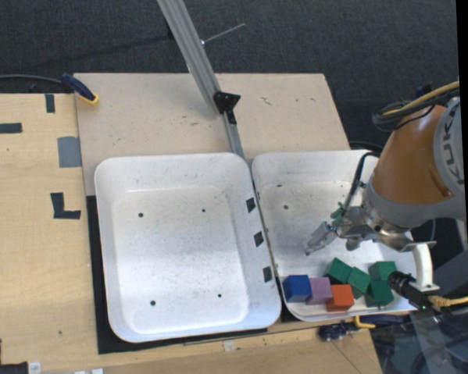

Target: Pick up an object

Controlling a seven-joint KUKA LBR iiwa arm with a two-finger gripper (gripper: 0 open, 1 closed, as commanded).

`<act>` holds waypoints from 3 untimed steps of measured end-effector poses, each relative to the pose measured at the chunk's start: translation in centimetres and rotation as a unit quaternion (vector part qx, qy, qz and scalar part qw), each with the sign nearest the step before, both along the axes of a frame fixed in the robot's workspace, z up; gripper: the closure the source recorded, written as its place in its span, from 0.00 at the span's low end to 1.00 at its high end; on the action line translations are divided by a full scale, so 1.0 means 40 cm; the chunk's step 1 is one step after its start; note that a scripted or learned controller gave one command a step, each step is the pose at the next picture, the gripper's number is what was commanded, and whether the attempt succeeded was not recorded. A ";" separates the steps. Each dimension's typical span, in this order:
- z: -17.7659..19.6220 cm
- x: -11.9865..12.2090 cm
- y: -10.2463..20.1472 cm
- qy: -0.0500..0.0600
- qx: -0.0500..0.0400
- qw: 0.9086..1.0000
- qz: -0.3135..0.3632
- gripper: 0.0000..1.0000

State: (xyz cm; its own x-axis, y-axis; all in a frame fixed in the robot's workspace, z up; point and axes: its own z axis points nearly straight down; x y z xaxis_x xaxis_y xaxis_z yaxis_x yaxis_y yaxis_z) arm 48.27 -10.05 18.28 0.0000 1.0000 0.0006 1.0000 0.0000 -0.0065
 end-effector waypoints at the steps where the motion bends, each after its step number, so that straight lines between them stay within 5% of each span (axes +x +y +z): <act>1: -0.112 -0.001 -0.010 0.001 0.000 1.000 0.000 0.00; 2: -0.229 0.001 -0.011 -0.005 -0.002 1.000 0.000 0.00; 3: -0.202 0.000 -0.008 -0.004 0.000 1.000 0.001 1.00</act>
State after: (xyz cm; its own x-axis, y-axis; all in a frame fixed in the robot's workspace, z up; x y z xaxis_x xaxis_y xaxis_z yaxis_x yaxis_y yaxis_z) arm 48.28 -10.36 10.20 -0.0017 1.0000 -0.0001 1.0000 0.0017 0.0005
